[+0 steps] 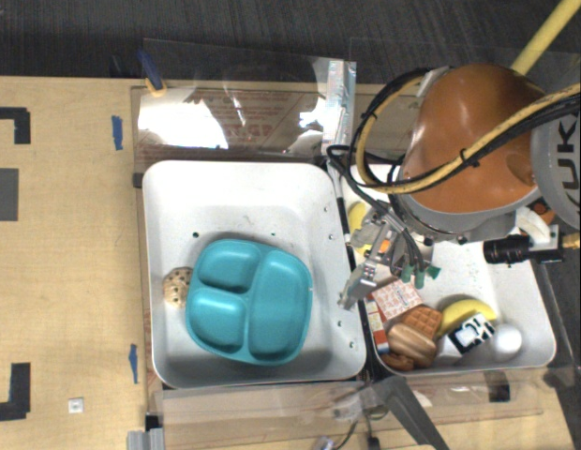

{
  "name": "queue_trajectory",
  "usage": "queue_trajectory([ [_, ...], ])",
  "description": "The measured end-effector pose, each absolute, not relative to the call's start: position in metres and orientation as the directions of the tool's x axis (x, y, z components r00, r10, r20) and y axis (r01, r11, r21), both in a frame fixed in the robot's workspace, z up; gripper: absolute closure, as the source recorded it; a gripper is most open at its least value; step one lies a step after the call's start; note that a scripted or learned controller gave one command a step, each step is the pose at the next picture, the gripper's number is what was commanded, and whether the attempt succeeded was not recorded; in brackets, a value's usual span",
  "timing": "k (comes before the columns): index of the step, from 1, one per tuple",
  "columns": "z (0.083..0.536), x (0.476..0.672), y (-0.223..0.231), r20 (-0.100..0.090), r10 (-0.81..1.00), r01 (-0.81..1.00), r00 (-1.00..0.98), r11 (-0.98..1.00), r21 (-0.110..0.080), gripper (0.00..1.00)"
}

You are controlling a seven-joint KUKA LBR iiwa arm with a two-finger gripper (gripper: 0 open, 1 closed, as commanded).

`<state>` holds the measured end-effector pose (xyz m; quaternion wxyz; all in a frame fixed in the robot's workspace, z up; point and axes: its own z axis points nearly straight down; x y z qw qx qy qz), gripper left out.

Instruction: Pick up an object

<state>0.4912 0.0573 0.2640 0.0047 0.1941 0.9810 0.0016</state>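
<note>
Claw (370, 275) position: it is hanging low over the divider between the two white bins, at the left edge of the right bin (539, 345), with its metal fingers pointing down toward the left; whether those fingers are parted or closed cannot be told, and nothing is showing between them. Above it, the orange band of the arm (469, 139) is covering much of the right bin, with black and yellow cables looping around it. Candidate objects are sitting in the lower part of the right bin, just below and to the right of the claw: a red-and-white printed card (396, 298) is lying nearest the fingers, a brown waffle-patterned item (414, 331) is resting just below the card, a yellow banana-like piece (464, 309) is lying to the right of that, a black-and-white item (469, 334) is touching the yellow piece, and a white ball (507, 341) is sitting just beside it near the bin's lower right corner. In the left bin (178, 190), a teal divided plate (250, 298) is occupying the lower centre, and a speckled beige cookie-like object (178, 287) is touching its left rim. Both bins are resting on the worktop (56, 251), which is carrying black markings and blue tape pieces.
</note>
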Motion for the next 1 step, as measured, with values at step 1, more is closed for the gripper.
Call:
queue_trajectory([
  [1,0.181,0.5719,0.0551,0.002,0.367,0.367,-0.93,0.93,-0.001,0.0],
])
